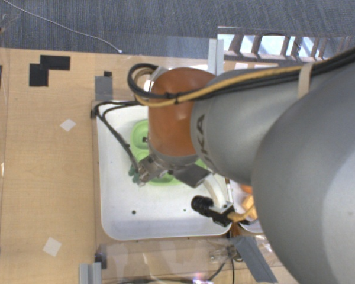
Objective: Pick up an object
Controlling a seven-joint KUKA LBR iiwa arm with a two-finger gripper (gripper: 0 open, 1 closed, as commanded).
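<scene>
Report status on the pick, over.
Status: claw down in the white bin, at the green object. No grasp visible. The arm covers much of the bin.

One marking is found: dark lettering [199, 136] printed on the grey casing of the arm [242, 141], just beside the orange band [171, 111]. It runs sideways in this view and the casing's curve cuts it short. The strokes suggest a K, but the full word cannot be read. The black patches [49, 68] on the wooden bench [41, 176] are plain block shapes, not characters.
</scene>
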